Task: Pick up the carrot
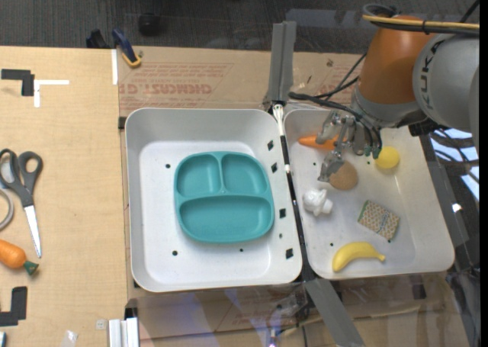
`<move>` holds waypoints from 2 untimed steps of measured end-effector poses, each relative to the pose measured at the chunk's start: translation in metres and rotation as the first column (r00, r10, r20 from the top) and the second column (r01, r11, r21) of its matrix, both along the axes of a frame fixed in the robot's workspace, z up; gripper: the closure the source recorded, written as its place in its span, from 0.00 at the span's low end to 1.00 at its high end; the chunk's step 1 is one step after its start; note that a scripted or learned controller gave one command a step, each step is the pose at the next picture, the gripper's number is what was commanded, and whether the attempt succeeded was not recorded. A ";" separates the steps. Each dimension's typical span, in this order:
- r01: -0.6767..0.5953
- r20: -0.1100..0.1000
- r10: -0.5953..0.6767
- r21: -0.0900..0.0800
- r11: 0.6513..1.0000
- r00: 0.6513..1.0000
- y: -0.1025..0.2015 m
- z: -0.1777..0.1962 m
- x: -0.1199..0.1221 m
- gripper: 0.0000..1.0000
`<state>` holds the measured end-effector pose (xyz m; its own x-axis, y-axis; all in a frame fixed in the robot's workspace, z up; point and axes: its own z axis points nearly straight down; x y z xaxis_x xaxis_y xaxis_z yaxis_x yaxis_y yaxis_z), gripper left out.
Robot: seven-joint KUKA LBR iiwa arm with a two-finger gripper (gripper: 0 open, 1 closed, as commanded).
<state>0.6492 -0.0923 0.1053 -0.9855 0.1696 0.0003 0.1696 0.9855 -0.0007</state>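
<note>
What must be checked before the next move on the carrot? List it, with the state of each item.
1. Carrot located in the right bin, near its upper left corner: ok.
2. End effector close to the carrot, just to its right: ok.
3. Carrot between the fingers: cannot tell.
4. Carrot fully in sight: not ok, its right end is hidden by the end effector.
5. Nearby items apart from the carrot: ok; the brown potato and lemon lie lower and to the right.
6. Arm free of the bin wall: cannot tell.
</note>
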 end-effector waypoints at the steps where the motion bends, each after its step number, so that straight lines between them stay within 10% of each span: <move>1: 0.148 -0.006 -0.148 0.009 0.989 0.989 -0.003 -0.006 0.005 0.00; 2: 0.150 -0.004 -0.150 0.007 0.989 0.989 -0.005 -0.006 0.005 0.00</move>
<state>0.6547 -0.0968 0.0993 -0.9490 0.3152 0.0051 0.3152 0.9490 0.0054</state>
